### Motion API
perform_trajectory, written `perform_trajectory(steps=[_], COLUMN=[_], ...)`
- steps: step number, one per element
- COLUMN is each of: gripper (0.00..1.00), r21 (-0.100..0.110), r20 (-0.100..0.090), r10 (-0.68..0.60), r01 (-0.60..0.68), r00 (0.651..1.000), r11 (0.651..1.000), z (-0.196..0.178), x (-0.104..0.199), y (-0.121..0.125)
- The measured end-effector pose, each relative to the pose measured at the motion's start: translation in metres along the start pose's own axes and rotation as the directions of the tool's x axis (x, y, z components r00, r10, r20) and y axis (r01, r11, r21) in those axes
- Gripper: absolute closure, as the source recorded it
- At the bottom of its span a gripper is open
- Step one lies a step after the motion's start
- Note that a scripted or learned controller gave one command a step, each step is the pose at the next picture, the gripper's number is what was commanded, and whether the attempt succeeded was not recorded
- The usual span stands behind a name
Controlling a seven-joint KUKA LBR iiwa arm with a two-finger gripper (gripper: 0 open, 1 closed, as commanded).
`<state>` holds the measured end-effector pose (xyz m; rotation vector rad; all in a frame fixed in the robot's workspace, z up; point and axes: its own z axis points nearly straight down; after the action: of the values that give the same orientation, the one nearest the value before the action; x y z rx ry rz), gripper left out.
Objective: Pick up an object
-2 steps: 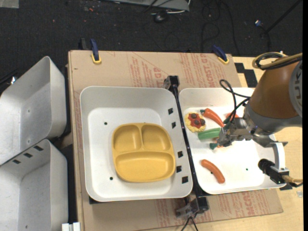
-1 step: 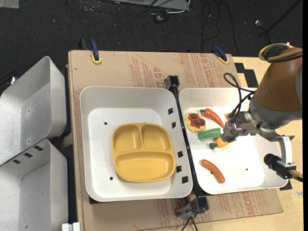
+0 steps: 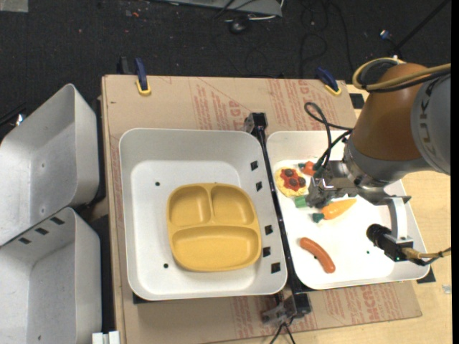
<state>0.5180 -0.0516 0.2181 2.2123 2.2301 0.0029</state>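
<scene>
Arm (image 3: 401, 120) reaching in from right, wrist hanging low over right bin (image 3: 351, 248). Jaws sitting between toy pizza (image 3: 292, 180) and carrot (image 3: 338, 208); their opening hiding under wrist, cannot tell wide or narrow. Nothing showing as gripped. Carrot lying just beside jaws, likeliest target; sausage (image 3: 316, 254) lying apart, toward front. Doing step well probably meaning: centring over carrot's thick middle, closing across short axis, steering clear of pizza edge, lifting straight. Left bin (image 3: 136, 213) carrying yellow plate (image 3: 214, 226).

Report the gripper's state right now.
Gripper: cannot tell open or shut; it sits over the right bin, between the toy pizza and the carrot.
</scene>
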Motion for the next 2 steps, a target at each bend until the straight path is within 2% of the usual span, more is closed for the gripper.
perform_trajectory(steps=[1,2], gripper=[1.0,1.0], r21=[0.0,-0.001], r20=[0.0,0.0], r10=[0.0,0.0], r01=[0.0,0.0], r00=[1.0,1.0], r11=[1.0,1.0], z=[0.001,0.003], x=[0.051,0.092], y=[0.013,0.043])
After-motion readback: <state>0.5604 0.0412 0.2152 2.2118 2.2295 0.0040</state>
